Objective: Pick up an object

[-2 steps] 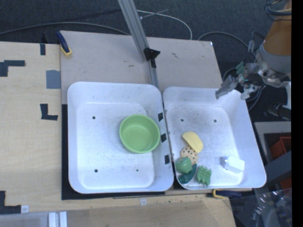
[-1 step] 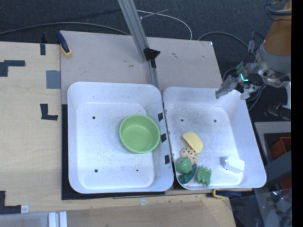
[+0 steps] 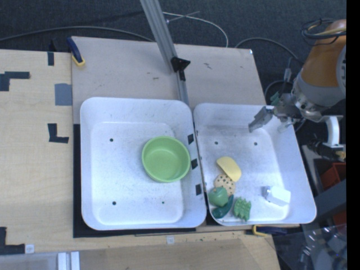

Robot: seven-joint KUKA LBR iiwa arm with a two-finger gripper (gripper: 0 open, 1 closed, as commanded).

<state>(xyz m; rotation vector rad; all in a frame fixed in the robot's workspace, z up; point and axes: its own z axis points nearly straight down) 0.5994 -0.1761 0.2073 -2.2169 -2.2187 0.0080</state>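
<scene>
I read the right bin (image 3: pixel 292 167) as my landmark, since all the loose pieces lie in it. The likeliest pick is the yellow banana-shaped toy (image 3: pixel 229 168), a smooth pale-yellow lump lying flat near the bin's middle, a little toward the near edge. Its long axis runs on a diagonal, from the far left down toward the near right.

Touching its near side is a tan biscuit-like piece with dark dots (image 3: pixel 223 182). Just nearer than that sits a green rounded toy (image 3: pixel 219 196) with a teal curved piece (image 3: pixel 225 208) under it, and beside them a spiky green leafy toy (image 3: pixel 242 208), all crowded into the bin's near left corner. A small white block (image 3: pixel 277 195) lies apart, toward the bin's near right side.

The gripper (image 3: pixel 269 120) hangs over the bin's far right part, well apart from the banana, with nothing between its fingers; I cannot tell whether the claw is apart or together. The grey arm with its orange band (image 3: pixel 326 61) comes in past the bin's far right corner.

Left of the right bin, the other bin (image 3: pixel 95 151) holds a green bowl (image 3: pixel 165 159), upright.
</scene>
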